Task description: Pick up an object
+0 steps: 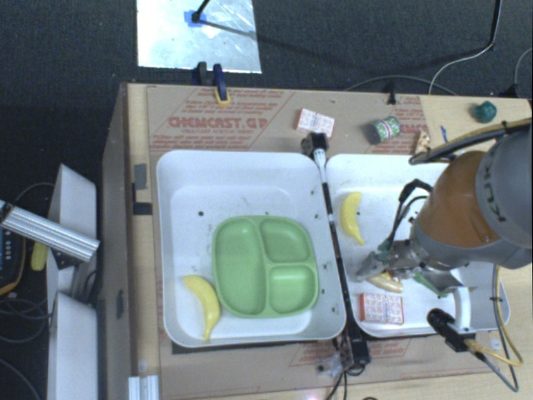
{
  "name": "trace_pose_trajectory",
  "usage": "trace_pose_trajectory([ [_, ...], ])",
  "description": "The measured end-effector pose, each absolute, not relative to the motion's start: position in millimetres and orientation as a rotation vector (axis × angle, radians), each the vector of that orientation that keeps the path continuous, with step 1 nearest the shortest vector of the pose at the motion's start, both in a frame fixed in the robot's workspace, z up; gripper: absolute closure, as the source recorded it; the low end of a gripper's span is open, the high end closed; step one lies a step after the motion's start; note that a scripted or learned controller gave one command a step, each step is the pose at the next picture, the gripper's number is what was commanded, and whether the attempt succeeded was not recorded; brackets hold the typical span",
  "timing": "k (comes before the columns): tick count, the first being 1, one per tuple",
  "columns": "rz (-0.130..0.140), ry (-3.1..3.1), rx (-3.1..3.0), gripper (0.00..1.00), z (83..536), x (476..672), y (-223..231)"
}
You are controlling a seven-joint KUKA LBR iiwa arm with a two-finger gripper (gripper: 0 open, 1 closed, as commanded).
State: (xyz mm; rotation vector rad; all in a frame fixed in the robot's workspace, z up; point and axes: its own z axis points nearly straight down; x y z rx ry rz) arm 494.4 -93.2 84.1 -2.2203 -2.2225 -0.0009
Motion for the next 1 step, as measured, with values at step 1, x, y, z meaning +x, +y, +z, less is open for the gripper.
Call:
trace_pose_trajectory([
  [1,-0.003,-2.225,-2.22,1.0,94.3,495.4,-93.3],
])
